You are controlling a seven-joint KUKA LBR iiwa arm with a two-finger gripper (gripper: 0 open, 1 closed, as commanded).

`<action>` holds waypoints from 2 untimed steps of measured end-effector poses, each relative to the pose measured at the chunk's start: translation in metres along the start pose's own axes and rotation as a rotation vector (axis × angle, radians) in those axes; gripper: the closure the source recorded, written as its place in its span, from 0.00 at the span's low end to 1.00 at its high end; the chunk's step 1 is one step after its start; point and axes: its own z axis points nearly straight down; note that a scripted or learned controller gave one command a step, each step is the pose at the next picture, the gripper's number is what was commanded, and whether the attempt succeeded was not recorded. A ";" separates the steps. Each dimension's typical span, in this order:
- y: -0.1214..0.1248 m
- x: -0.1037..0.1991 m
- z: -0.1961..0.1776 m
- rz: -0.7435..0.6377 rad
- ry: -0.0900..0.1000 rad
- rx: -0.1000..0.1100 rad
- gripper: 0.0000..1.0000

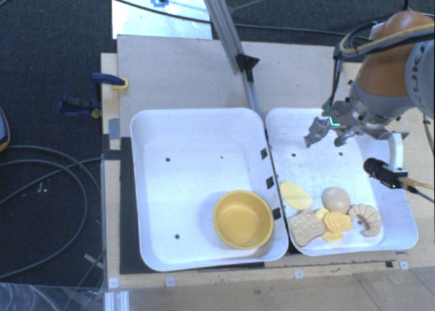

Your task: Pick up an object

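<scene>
Pickable items cluster at 6 o'clock in the right bin (pixel 408 235): yellow slice (pixel 296 195), toast piece (pixel 306 228), round bun (pixel 336 199), ridged yellow piece (pixel 336 223), croissant (pixel 368 218). The gripper (pixel 327 134) hangs above that bin's 12 o'clock area, fingers spread, nothing between them; arm (pixel 394 65) enters from 2 o'clock. The left bin (pixel 156 167) holds a yellow bowl (pixel 243 219) at 5 o'clock.

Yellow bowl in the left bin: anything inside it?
The yellow bowl looks empty; its inner floor shows plain yellow. It sits on the left bin floor near the front right corner. Whatever lies under the bowl is covered.
</scene>
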 end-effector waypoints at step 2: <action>0.003 0.007 0.059 -0.001 0.000 0.003 0.00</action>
